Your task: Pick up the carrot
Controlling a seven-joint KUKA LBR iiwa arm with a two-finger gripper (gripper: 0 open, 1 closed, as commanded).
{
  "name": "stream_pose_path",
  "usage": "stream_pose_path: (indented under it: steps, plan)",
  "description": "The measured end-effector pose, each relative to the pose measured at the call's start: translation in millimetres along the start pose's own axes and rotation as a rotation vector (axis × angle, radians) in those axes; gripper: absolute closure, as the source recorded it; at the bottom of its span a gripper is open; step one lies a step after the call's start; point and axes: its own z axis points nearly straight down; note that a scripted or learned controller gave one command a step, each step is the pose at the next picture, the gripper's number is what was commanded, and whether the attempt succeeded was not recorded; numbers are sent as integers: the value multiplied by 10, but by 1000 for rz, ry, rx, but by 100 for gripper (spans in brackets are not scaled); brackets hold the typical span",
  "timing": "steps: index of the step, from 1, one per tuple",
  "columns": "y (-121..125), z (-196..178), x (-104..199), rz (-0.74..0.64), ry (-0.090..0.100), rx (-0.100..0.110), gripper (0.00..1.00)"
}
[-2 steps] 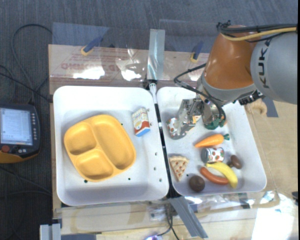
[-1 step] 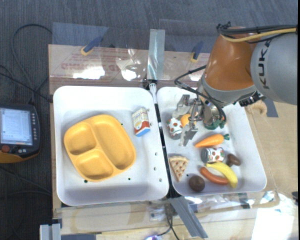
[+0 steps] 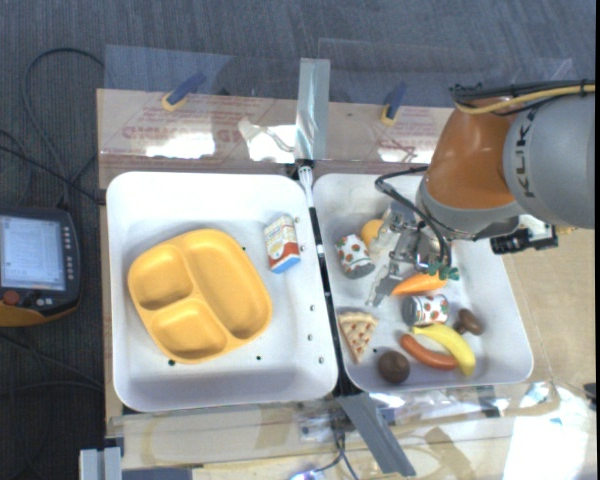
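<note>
The carrot (image 3: 422, 284), orange with a green top towards the right, lies in the middle of the right bin (image 3: 505, 298). My gripper (image 3: 390, 278) hangs over the carrot's left tip, its metal fingers (image 3: 381, 291) pointing down and to the left. The fingers stand apart with nothing between them, and the carrot rests on the bin floor beside them. The grey arm with its orange band (image 3: 470, 163) covers the bin's back right part.
Around the carrot lie a spotted cup (image 3: 353, 255), a yellow fruit (image 3: 372, 231), a pizza slice (image 3: 357, 333), a small can (image 3: 427, 310), a banana (image 3: 448, 346), a sausage (image 3: 425, 354) and a brown ball (image 3: 393, 366). The left bin (image 3: 130, 198) holds a yellow divided plate (image 3: 198, 293) and a small carton (image 3: 281, 243).
</note>
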Motion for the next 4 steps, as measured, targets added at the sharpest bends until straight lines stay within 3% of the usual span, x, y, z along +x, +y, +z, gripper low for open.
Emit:
stream_pose_path:
  steps: [1, 2, 3, 4]
  plan:
    - [-539, 290, 213, 243, -14, -6, 0]
    - [-527, 297, -485, 552, -16, -6, 0]
    - [-528, 290, -113, 584, -18, -5, 0]
    - [-740, 288, 235, 849, -19, -11, 0]
